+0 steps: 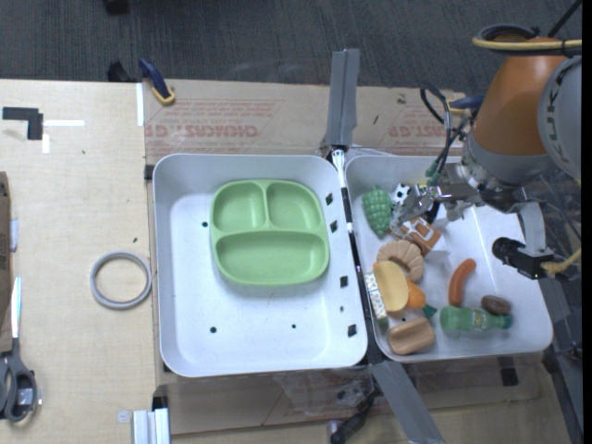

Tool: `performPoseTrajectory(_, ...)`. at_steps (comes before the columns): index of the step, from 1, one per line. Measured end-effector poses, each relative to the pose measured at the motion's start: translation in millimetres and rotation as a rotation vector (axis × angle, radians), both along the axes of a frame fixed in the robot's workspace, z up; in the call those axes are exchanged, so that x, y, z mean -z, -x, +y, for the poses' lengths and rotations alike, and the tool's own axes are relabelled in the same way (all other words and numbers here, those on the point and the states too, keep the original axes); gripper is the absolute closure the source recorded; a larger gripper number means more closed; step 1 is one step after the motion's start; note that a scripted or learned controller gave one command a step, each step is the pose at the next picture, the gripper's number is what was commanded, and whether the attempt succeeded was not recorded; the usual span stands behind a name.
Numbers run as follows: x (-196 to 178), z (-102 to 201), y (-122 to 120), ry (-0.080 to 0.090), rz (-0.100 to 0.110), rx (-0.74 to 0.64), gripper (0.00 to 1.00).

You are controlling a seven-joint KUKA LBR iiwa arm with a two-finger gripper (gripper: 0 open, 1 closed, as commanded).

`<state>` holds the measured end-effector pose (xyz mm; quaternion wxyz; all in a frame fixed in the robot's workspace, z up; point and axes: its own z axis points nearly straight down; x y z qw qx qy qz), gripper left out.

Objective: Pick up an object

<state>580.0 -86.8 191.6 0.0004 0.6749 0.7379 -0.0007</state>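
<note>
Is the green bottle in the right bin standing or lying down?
Lying down. The green bottle rests on its side on the right bin floor, cap end pointing right.

The arm (532, 109) has a broad orange band above a rounded grey wrist housing. Black cables loop along its left side. Below sits metallic hardware, and a black cylindrical fitting projects beside a pale strap.
</note>
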Motion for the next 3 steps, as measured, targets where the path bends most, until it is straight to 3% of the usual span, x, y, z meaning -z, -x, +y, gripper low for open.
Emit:
performPoseTrajectory(1, 81.0, -19.0, 36.7, 0.004, -0.02, -0.078, 0.0)
performPoseTrajectory(2, 71.6, -21.9, 36.7, 0.007, -0.02, -0.072, 1.0)
performPoseTrajectory(3, -98.7, -41.5, 17.6, 0.001, 0.001, 0.074, 1.0)
